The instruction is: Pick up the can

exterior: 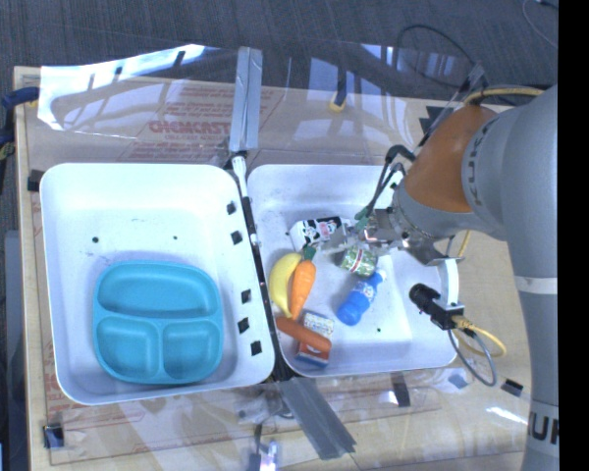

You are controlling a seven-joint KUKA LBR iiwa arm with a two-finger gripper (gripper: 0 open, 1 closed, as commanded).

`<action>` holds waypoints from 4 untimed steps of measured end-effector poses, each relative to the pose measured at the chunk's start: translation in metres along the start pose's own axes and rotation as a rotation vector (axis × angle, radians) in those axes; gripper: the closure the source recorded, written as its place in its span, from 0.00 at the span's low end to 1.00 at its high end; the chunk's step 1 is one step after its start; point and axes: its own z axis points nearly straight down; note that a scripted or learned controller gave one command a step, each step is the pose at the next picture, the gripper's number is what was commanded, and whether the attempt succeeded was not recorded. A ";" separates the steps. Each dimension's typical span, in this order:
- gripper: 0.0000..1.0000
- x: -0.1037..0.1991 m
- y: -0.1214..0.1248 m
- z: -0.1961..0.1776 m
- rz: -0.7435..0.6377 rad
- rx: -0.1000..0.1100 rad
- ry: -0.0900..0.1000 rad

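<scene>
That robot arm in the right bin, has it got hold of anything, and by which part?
It cannot be told. The gripper sits low over the can beside the blue bottle, but the wrist hides any contact.

Blue tray [159, 322], carrot [301, 284], perhaps lemon [283, 278]

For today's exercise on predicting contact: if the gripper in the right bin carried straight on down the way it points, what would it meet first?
Most likely the can, lying right under the gripper; the blue bottle lies just beyond. Depth is hard to judge from above.
</scene>
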 end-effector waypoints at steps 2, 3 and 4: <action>0.00 0.000 0.000 -0.009 -0.004 0.005 0.000; 0.00 0.057 -0.060 0.023 0.096 0.037 0.012; 1.00 0.056 -0.059 0.014 0.090 0.037 0.011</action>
